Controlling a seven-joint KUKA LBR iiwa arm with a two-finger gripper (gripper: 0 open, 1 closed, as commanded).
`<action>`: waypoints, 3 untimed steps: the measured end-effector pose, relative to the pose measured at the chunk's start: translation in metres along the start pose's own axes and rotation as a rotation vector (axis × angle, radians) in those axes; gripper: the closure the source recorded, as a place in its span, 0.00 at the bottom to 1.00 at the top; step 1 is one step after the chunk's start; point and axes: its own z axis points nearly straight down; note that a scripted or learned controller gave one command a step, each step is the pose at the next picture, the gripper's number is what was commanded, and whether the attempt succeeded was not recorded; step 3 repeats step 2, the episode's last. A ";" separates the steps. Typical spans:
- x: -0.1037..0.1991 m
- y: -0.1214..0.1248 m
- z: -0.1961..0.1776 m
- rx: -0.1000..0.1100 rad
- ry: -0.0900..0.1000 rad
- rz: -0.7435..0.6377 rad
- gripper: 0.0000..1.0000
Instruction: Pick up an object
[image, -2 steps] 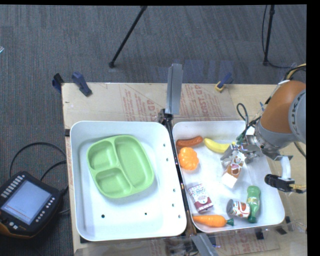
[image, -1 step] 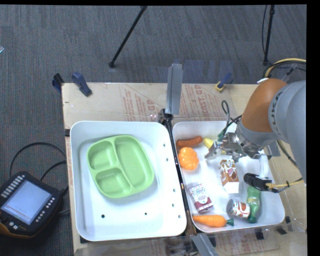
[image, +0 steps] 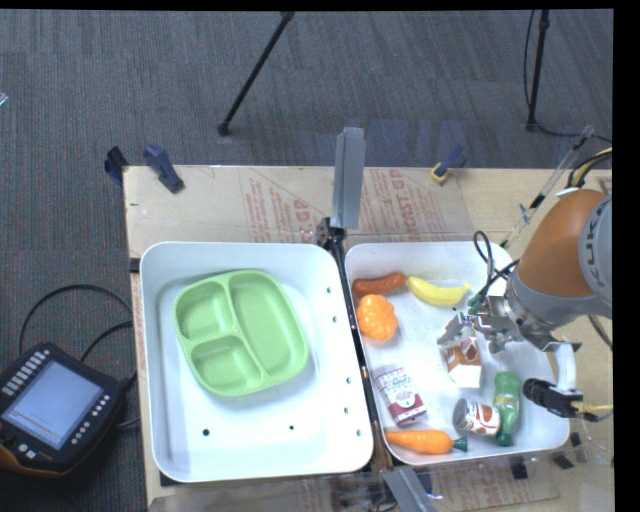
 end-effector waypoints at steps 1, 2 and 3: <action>0.000 0.000 -0.009 0.002 0.002 0.006 1.00; 0.048 -0.005 -0.146 0.000 -0.002 0.104 1.00; 0.048 -0.005 -0.146 0.000 -0.002 0.104 1.00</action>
